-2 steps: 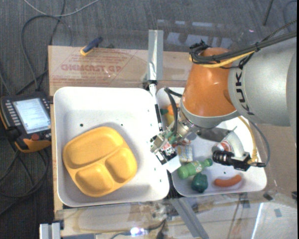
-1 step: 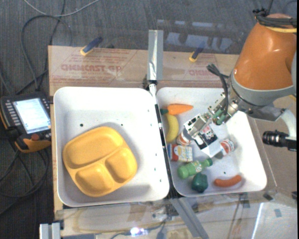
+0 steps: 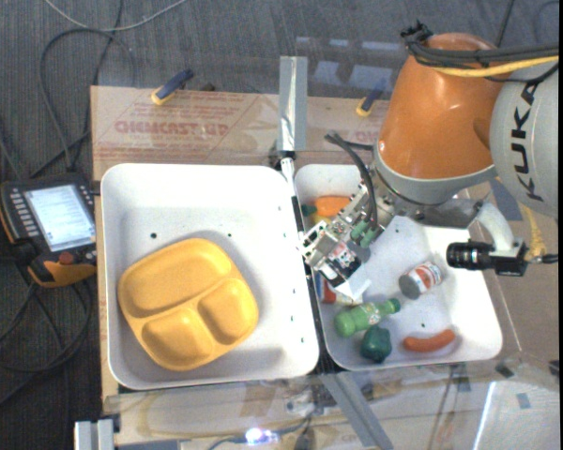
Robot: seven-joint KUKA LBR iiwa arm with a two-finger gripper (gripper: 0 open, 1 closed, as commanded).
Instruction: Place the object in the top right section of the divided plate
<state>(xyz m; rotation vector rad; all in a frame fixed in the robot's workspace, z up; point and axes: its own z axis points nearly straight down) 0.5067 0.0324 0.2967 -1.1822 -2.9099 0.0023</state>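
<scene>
My pincer low at right bin's left edge, among clutter; grip state cannot tell; nothing visibly held; plate in left bin, sections bare; risk: snagging bottle or missing pick beside wall.

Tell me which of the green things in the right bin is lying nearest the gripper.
The light green bottle, lying just below the gripper. The darker green lump sits farther down, beside the sausage.

A robotics lab: teach pendant, floor cables, bench bins.
</scene>
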